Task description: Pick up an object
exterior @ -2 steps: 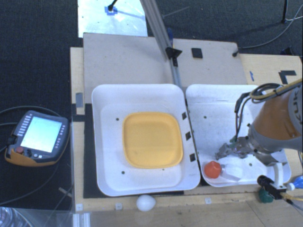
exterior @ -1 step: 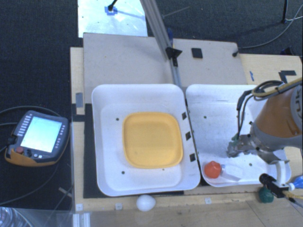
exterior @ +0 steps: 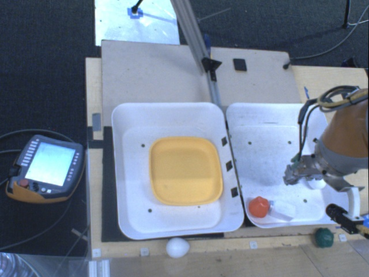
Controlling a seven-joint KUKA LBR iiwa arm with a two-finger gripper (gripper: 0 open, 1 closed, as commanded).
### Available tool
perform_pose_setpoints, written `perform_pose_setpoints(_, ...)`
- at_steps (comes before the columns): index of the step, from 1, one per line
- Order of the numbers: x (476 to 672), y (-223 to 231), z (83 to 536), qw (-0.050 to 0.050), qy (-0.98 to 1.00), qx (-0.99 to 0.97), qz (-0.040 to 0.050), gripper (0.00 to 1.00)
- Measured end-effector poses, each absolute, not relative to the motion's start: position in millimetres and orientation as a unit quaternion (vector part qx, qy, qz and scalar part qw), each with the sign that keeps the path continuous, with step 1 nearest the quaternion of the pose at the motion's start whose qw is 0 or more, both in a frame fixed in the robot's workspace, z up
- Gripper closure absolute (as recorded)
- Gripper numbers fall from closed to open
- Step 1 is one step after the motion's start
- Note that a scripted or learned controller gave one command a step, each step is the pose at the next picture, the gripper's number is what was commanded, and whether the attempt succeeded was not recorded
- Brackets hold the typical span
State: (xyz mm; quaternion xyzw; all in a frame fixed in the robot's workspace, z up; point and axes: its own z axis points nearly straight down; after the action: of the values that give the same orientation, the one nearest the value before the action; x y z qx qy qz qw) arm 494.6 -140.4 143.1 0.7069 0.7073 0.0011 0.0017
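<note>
Two white bins sitting side by side on the bench, seen from above at a slant. Far left, off the bench on dark carpet: a teach pendant (exterior: 43, 167) w/ lit screen, cable looping away. Left bin (exterior: 130, 212) is carrying a yellow square plate (exterior: 186, 170), lying flat, roughly mid-bin. Just in front of that bin, on the bench edge, a white egg-shaped obj (exterior: 177, 247) is resting outside the rim. A metal pole (exterior: 193, 33) is running down from the top toward the seam btwn the bins.

Right bin (exterior: 259, 126): an orange-red round obj (exterior: 259, 206) is lying at the near-left corner, w/ a small clear/whitish piece (exterior: 282, 213) just beside it on the right, maybe touching. The arm (exterior: 346, 143) is reaching in from the right, orange band showing, cables looping over it. Gripper (exterior: 295, 173) is hanging over the bin's right half, near but apart from the orange-red obj, up and to its right. Can't tell whether the gripper is apart or together — too dark and small. Nothing visibly held. Past the bin's near-right corner, a dark green ball (exterior: 324, 237) is lying on the bench.
</note>
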Motion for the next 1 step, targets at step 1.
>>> perform_pose_setpoints(1, 496.9, -139.2, 185.2, 0.002, 0.707, 0.707, 0.0013, 1.0)
